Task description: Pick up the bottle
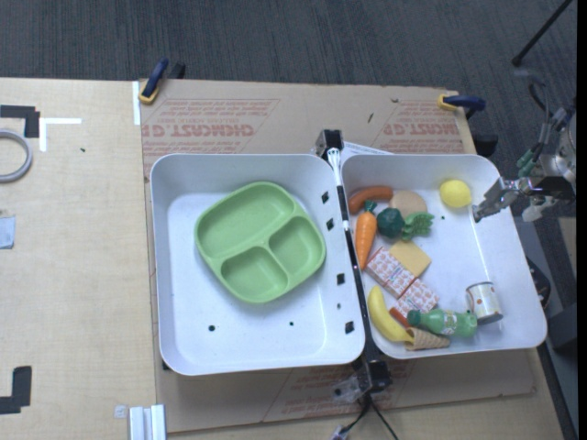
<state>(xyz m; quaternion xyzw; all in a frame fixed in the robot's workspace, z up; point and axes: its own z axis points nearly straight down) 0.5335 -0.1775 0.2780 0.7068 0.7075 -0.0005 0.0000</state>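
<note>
The green bottle [446, 323] lies on its side at the front of the right bin [509, 273], its neck pointing left toward a banana [382, 315]. A silver can [483, 302] rests just to the bottle's right. My gripper [507, 207] hangs over the bin's right rim, well behind the bottle and apart from it. Its fingers are spread and hold nothing.
The right bin also holds a carrot [365, 233], a sausage [371, 195], a lemon [455, 192], a leafy green piece [401, 223], a cheese wedge [415, 258] and red-and-white packets [394, 271]. A green divided plate [261, 241] lies in the left bin [174, 273].
</note>
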